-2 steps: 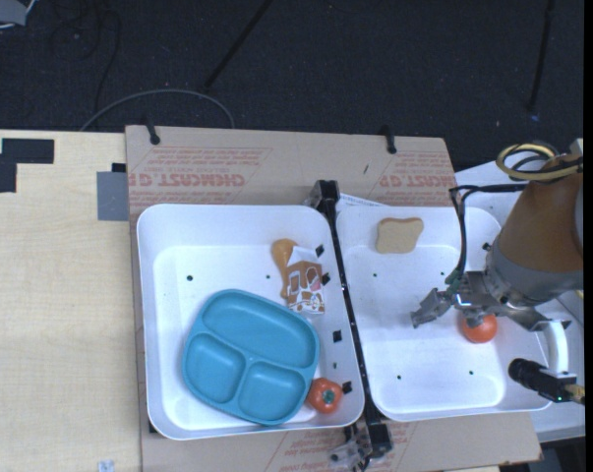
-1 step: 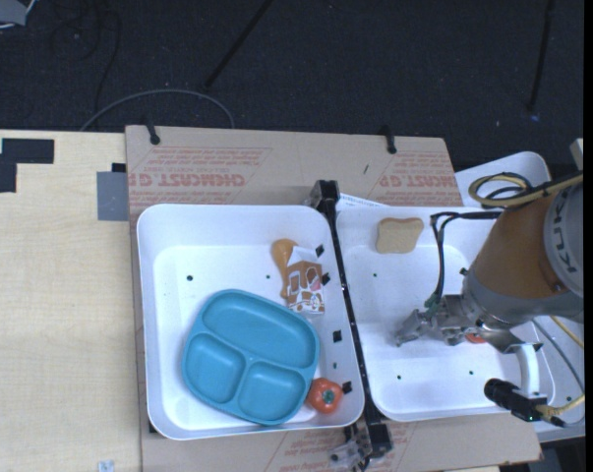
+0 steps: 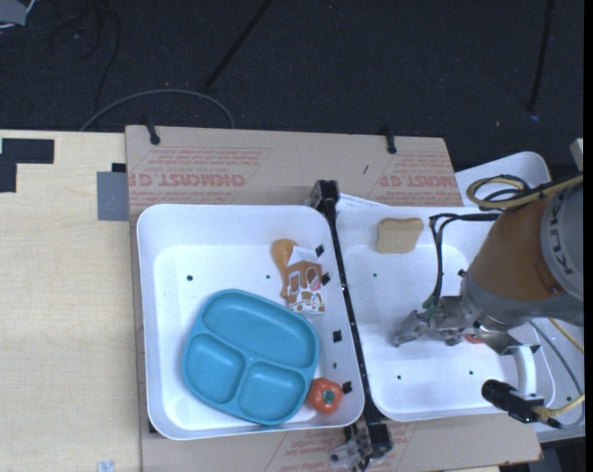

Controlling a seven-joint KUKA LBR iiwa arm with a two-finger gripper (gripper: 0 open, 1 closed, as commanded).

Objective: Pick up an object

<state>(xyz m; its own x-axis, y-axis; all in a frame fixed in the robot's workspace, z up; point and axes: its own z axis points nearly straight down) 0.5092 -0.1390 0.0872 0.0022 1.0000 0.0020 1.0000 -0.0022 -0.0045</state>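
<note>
Pale tabletop [image 3: 50, 303] carries two bins. Arm reaches low into right bin [image 3: 424, 401], pincer [image 3: 406, 330] state unclear, near tan sponge [image 3: 399, 235]. Left bin [image 3: 163, 264] holds blue tray [image 3: 249, 356], tomato [image 3: 325, 395].

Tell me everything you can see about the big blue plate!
The blue plate is a smooth, plastic-looking tray with rounded corners, split into three sections: one long one and two smaller ones. Nothing sits in any of them. It lies flat but turned at a slant in the left white bin, filling much of the bin's near half. A small red-orange tomato-like toy sits against its near right corner. The gripper is over in the other bin.
</note>
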